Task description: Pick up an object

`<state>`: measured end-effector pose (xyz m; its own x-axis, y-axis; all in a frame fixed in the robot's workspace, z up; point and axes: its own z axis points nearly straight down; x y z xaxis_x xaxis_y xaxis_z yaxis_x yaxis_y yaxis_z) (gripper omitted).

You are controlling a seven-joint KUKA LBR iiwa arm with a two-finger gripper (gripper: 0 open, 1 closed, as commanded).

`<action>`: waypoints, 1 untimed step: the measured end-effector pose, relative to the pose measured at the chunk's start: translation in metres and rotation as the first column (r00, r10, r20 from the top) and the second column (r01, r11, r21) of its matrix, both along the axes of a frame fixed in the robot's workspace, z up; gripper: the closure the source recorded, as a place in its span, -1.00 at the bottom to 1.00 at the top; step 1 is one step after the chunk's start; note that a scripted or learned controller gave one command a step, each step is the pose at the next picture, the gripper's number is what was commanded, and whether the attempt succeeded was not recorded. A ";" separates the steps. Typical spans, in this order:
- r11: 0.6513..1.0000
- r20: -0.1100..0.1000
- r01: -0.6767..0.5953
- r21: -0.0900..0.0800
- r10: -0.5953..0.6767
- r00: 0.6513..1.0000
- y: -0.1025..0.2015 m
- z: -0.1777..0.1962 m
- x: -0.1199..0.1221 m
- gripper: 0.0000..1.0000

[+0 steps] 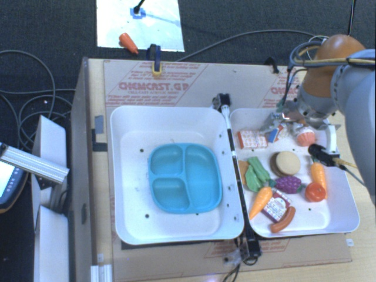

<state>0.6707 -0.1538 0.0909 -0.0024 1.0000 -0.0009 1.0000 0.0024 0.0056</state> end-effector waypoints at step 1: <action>1.000 -0.010 -0.002 0.002 0.002 1.000 0.000 0.010 -0.001 1.00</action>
